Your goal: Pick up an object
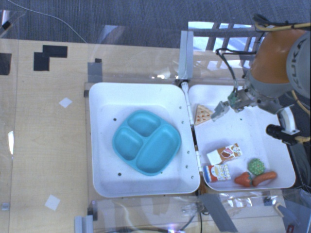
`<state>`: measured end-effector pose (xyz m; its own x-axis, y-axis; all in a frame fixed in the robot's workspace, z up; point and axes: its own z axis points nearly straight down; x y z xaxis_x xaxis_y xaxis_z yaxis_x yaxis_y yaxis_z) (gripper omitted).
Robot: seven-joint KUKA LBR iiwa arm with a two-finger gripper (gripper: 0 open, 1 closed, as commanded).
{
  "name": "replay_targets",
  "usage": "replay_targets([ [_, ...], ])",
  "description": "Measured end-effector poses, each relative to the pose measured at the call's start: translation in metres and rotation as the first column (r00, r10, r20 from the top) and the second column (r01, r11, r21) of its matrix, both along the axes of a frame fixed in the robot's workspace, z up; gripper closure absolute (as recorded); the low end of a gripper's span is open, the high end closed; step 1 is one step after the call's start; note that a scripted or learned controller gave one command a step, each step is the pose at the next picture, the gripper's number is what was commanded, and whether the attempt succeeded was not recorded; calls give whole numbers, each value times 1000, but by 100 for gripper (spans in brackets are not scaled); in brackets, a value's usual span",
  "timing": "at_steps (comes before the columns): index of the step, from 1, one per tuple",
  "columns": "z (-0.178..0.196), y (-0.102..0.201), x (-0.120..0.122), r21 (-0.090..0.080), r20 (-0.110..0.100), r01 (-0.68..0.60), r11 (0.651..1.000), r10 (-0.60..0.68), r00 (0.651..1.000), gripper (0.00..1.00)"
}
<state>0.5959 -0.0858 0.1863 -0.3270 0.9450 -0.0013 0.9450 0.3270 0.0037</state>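
Note:
My gripper hangs over the upper left of the right bin, just right of a triangular pizza-slice toy that lies against the bin's left wall. Its fingers point down-left toward the slice, and nothing shows between them. Near the bin's front lie a small snack carton, a red-and-white packet, a green round toy, a red tomato-like toy and a sausage toy.
The left bin holds a blue divided plate. A metal divider post stands behind the seam between the bins. The arm's orange band hangs over the right bin's back right corner.

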Motion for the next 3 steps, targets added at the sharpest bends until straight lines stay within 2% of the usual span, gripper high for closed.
replay_targets([
  [1,-43,-25,-91,1,-3,-193,981,193,981,0],
  [2,-70,-63,-73,-12,31,-156,988,157,987,0],
  [3,-73,-36,-85,-61,58,-485,872,489,871,0],
])
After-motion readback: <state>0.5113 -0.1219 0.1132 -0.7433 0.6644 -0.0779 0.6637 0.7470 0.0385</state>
